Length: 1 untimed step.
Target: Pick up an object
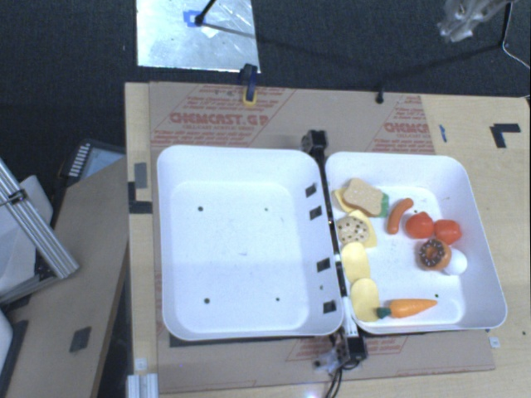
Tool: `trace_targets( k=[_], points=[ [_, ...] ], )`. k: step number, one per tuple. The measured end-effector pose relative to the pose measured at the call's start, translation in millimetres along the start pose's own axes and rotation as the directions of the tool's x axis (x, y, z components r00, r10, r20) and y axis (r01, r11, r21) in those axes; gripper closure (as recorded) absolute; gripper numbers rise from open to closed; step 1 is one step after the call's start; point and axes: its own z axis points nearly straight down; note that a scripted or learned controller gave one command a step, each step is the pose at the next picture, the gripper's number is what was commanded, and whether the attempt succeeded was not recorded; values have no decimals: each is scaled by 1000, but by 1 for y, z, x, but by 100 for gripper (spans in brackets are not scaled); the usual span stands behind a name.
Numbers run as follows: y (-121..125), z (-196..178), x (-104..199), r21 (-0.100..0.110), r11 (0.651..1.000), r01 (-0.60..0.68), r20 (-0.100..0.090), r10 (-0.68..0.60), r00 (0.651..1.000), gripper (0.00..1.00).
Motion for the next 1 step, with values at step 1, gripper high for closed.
trace_targets(
  k=[1],
  points=[
    [-1, 41, -58, 8, 1000, -10, 1, 10, 1000, 100]
  ],
)
